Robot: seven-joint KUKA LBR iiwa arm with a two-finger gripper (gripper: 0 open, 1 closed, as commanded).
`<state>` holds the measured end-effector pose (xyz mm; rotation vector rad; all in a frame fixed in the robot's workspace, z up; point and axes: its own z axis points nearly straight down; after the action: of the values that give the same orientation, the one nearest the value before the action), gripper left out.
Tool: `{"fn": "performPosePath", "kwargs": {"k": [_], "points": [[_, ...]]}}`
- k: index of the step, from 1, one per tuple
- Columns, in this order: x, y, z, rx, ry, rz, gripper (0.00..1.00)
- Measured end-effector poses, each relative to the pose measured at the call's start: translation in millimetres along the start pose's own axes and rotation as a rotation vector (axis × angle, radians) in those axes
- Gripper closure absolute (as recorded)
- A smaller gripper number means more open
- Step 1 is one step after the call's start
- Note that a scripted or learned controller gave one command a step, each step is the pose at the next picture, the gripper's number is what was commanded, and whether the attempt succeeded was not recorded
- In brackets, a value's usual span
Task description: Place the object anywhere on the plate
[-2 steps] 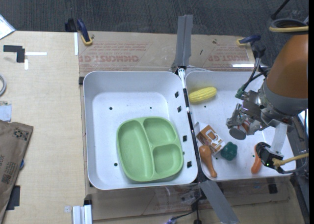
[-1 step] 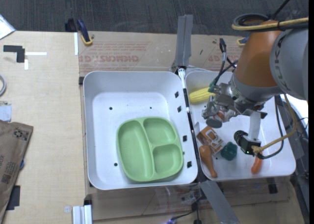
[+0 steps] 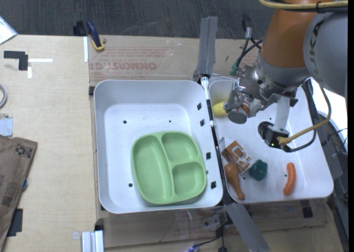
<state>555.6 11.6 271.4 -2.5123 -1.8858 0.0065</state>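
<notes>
A light green divided plate (image 3: 166, 167) lies in the left white bin (image 3: 110, 135), toward its front. My gripper (image 3: 241, 108) hangs over the far left corner of the right bin (image 3: 315, 151), just right of a yellow object (image 3: 219, 108) by the bin's wall. Nothing can be made out in the gripper. Lower in the right bin lie an orange-and-white carton (image 3: 237, 156), a brown drumstick-shaped piece (image 3: 233, 180), a dark green object (image 3: 258, 170) and an orange sausage-shaped piece (image 3: 289, 179).
A grey divider (image 3: 209, 113) runs between the two bins. A black fitting with a yellow cable (image 3: 272, 135) hangs from the arm over the middle of the right bin. Cardboard (image 3: 144, 63) lies behind the bins, and a brown paper bag (image 3: 14, 168) sits at the far left.
</notes>
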Motion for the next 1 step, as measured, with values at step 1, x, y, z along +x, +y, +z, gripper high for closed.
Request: {"fn": "performPosePath", "kwargs": {"k": [1], "points": [[66.3,-44.3,70.0,0.003,-0.001,-0.020,1.00]]}}
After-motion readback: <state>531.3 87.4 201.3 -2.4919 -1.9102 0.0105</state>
